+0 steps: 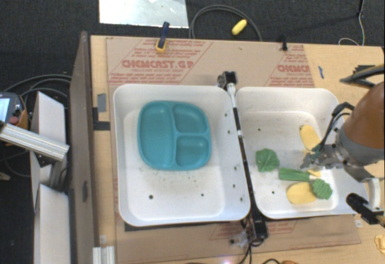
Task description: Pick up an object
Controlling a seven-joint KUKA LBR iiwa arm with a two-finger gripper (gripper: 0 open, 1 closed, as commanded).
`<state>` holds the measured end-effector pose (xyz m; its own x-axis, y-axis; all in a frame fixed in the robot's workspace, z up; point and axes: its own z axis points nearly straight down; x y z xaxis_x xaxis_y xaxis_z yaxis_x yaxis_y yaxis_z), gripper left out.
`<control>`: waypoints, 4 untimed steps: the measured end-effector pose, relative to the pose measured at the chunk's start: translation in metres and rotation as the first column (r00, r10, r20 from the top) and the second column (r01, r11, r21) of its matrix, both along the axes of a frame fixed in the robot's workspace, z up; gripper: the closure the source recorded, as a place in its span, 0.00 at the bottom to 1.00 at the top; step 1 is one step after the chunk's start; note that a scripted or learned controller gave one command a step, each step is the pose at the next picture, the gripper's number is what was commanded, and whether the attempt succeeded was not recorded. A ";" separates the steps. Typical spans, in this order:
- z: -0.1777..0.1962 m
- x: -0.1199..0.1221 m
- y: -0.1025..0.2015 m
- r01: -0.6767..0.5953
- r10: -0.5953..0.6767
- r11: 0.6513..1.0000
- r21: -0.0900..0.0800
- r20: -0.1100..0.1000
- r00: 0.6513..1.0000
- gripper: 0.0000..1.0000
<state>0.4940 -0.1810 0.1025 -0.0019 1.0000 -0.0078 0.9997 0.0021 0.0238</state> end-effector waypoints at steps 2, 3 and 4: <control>0.049 -0.007 0.017 -0.001 0.001 1.000 0.007 -0.021 1.000 0.00; -0.021 -0.007 0.060 -0.004 0.004 1.000 0.009 -0.024 1.000 0.00; -0.008 -0.006 0.058 -0.003 0.003 1.000 0.008 -0.020 1.000 1.00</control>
